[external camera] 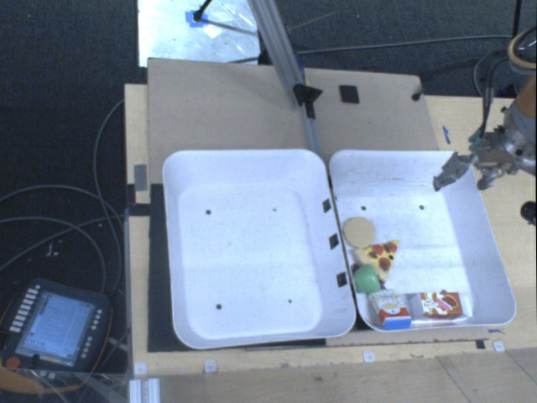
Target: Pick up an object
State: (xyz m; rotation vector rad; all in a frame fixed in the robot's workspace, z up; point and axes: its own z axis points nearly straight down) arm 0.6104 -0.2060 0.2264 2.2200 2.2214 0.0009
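Note:
In the right bin (470,225), several small objects lie along the near left side. A tan round disc (359,230) sits beside a pizza-slice toy (383,255). Below them are a green ball (366,280), a red and white carton (391,308) and a red-orange packet (440,305). My gripper (461,182) hangs over the bin's far right edge, well away from the objects. It is open, with its two dark fingers spread and nothing between them.
The left bin (185,225) adjoins the right one, with black clips along the shared rim. A grey pole (281,49) slants in from the back and ends near the bins' far junction. A teach pendant (54,326) and cables lie on the floor at left.

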